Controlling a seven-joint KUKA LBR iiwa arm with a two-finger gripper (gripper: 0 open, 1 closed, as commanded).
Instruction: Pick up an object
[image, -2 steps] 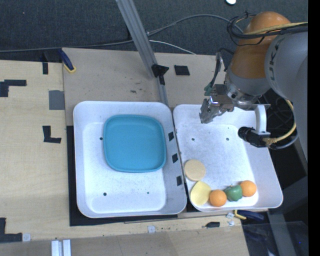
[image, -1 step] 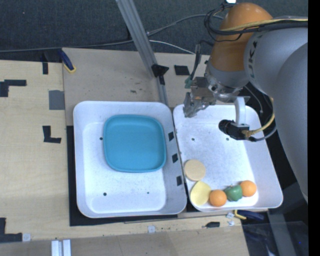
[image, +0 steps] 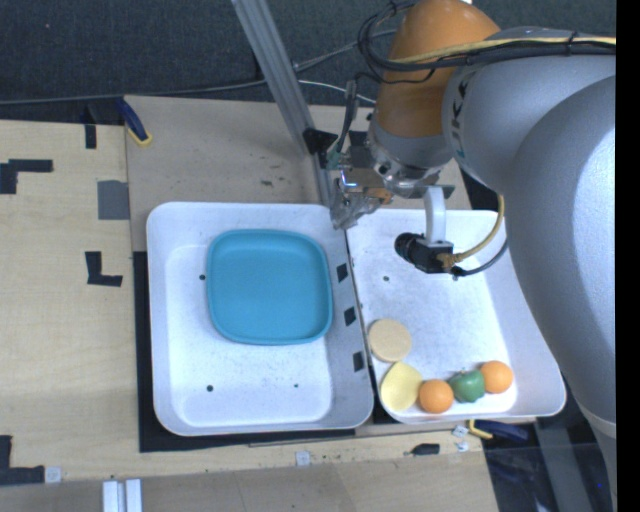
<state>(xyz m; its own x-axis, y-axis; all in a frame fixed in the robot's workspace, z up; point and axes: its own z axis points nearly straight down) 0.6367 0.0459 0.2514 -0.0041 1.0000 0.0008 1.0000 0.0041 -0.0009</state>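
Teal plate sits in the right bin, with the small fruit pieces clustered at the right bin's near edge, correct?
Not quite. The camera view shows the teal plate in the left bin, not the right one. The fruit pieces do cluster at the right bin's near edge.

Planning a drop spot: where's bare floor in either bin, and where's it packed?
Left bin: bare strip along the near wall, below the blue plate, and a narrower one on its left. Right bin: open middle, between the black wrist fitting and the tan disc. Crowded: its near edge, with yellow piece, two orange balls and green item.
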